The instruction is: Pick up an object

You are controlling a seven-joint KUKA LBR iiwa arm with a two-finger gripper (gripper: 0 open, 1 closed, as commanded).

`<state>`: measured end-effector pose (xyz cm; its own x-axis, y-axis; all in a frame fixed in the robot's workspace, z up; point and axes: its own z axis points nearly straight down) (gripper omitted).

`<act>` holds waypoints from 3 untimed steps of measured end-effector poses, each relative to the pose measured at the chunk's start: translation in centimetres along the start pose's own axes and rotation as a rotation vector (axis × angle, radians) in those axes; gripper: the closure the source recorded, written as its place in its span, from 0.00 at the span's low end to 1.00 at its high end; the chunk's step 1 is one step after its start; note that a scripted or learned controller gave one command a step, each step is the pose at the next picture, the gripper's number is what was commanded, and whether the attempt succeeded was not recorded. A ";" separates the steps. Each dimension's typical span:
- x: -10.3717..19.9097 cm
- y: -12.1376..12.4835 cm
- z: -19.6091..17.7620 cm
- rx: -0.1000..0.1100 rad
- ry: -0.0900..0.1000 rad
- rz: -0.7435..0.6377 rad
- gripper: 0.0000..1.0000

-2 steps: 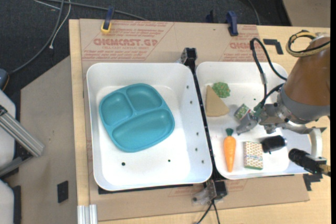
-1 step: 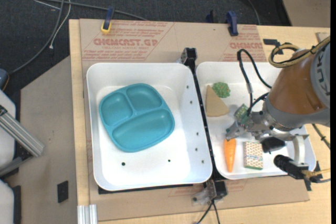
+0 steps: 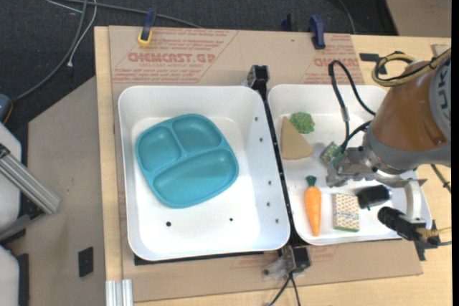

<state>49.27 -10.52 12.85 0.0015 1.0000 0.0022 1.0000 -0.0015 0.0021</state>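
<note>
Gripper [image 3: 344,170] low in right bin [image 3: 326,238], near carrot [image 3: 313,206] and small box [image 3: 346,212]. Can't tell if jaws spread or pinched. Might bump carrot, push it away, grab nothing.

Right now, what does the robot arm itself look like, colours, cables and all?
The arm is bulky and rounded, with a wide orange band above a grey wrist ring. Black cables loop over the right white bin towards the wrist. Below it sits dark metal gripper hardware, plus a black block and white bracket.
</note>
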 end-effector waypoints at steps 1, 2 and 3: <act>-0.5 -0.4 -6.0 0.000 -0.003 -0.002 1.00; -0.5 -0.3 -10.5 -0.004 -0.003 -0.003 1.00; 4.5 1.6 -9.3 0.001 -0.002 -0.005 1.00</act>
<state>50.90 -6.07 22.21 -0.0036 1.0000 0.0007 1.0000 0.0036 0.0008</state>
